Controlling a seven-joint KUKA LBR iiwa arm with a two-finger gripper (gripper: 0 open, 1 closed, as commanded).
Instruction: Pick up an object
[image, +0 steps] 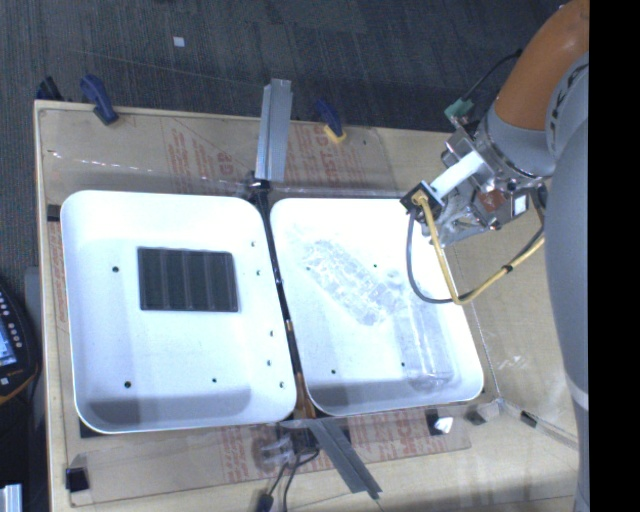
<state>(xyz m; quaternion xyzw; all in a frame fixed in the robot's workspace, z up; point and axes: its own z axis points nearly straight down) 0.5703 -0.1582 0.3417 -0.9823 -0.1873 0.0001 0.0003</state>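
1. White plastic forms the two shallow bins set side by side on the bench (150, 150), the left bin (90, 300) and the right bin (340, 395) meeting at a dark divider near the middle of the view.
2. A dark ribbed rectangular panel (188, 279) is seen lying flat in the upper middle of the left bin, well apart from its walls.
3. Clear, see-through objects are seen in the right bin: a crinkled transparent piece (345, 275) lies slantwise across the bin's middle, and a clear tube-like item (425, 345) lies near the right wall, reaching toward the lower right corner. Their exact form cannot be told, since they blend into the white floor.
4. The grey arm with its orange band (535, 60) is seen entering from the upper right, and the gripper (445, 215) is placed over the upper right corner of the right bin, apart from the clear objects.
5. How far the gripper is opened cannot be told, and nothing is seen held by it.
6. A yellow-and-black cable (440, 285) is seen looping down from the wrist over the right bin.
7. Blue clamps (98, 98) are fixed along the bench's far edge.
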